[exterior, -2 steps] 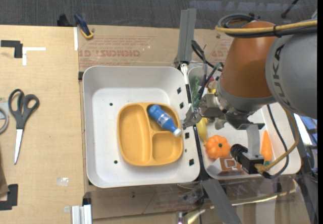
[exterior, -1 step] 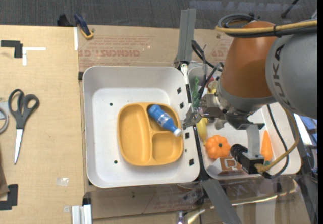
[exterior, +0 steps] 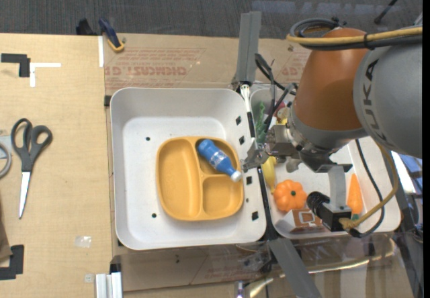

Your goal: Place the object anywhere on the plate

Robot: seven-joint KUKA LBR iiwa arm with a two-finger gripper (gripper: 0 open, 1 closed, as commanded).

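Blue bottle lies on the yellow plate in the left bin, tilted across a divider, so it could roll; the end effector hangs just right, grip state unclear

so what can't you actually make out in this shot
- Gripper: in the camera view the arm's orange and grey wrist covers it from above, so its fingers cannot be read.
- Right bin: much of it lies under the arm; the pumpkin and an orange piece show, the rest is hidden.
- Blue bottle on the yellow plate: its label is too small to read.
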